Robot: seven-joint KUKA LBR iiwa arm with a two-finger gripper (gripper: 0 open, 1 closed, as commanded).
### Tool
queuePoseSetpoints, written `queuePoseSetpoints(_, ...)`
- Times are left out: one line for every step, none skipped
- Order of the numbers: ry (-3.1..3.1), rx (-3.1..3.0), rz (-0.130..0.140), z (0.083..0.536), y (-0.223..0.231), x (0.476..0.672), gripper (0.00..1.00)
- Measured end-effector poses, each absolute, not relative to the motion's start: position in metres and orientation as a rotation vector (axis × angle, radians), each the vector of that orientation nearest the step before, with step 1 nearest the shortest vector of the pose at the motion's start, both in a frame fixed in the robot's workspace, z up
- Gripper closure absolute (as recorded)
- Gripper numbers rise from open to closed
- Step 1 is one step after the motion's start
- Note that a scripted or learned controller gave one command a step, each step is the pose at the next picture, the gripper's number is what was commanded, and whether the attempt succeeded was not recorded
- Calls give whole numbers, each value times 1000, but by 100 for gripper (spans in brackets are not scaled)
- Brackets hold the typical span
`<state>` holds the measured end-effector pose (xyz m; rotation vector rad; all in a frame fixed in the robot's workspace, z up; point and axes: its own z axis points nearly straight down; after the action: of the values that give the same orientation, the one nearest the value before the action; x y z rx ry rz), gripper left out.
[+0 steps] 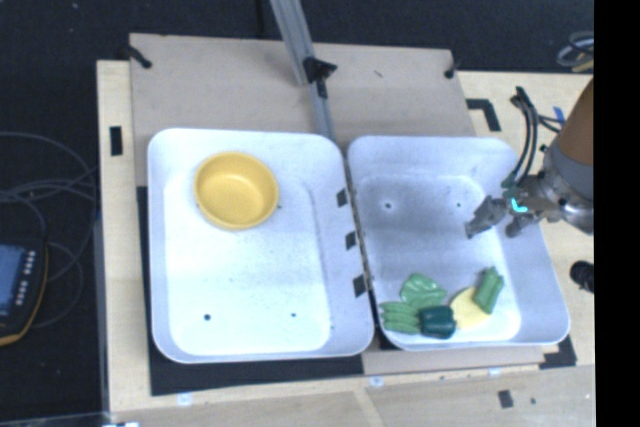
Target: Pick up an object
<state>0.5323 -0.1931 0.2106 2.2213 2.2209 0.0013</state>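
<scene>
My gripper (497, 218) hangs over the right bin (420, 175), carrying nothing; whether it's spread or clenched I cannot tell. The toys (440, 305) huddle at its seven o'clock. I judge this the approach; next, descend there.

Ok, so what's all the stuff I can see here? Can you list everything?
Bins: 2, white, side by side on the bench; left bin, right bin.
Bowl: 1, yellow, far part of the left bin.
Small items: a cluster, green, dark teal and yellow, near corner of the right bin; exact count unclear.
Pole: 1, grey, slanting above the bins.
Handheld device: 1, dark, left edge.
Gripper: 1, grey, over the right bin, holding nothing visible.
</scene>
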Motion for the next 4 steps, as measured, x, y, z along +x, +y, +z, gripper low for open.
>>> queuePoseSetpoints(2221, 2221, 1, 211, -193, 532, 0)
queuePoseSetpoints(2224, 2224, -4, 154, -191, 540, 0)
queuePoseSetpoints(2223, 2224, -4, 102, -191, 539, 0)
queuePoseSetpoints(2218, 2222, 2, 115, -192, 541, 100)
